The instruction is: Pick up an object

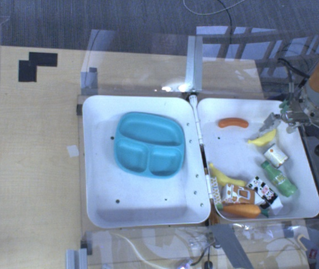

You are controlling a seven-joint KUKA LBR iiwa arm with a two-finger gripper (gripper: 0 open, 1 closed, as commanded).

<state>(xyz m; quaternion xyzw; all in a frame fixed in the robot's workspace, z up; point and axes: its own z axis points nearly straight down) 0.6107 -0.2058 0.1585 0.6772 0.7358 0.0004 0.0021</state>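
The right bin [310, 206] holds several items. An orange sausage [233, 123] lies at its back, and a small yellow banana [262, 138] lies to the right of it. Below the banana come a white cylinder [275, 154] and a green bottle [278, 179]. At the front lie a second yellow banana [226, 177], a brown-and-white carton [237, 194], a black-and-white box [263, 190] and an orange carrot [240, 209]. My gripper [278, 122] hangs over the bin's back right, just above the small banana. It is open, with nothing between its fingers.
A blue divided plate [148, 144] sits in the left bin [100, 206]. A metal divider post [194, 66] stands behind the seam between the bins. Cables and clear panels surround the bench.
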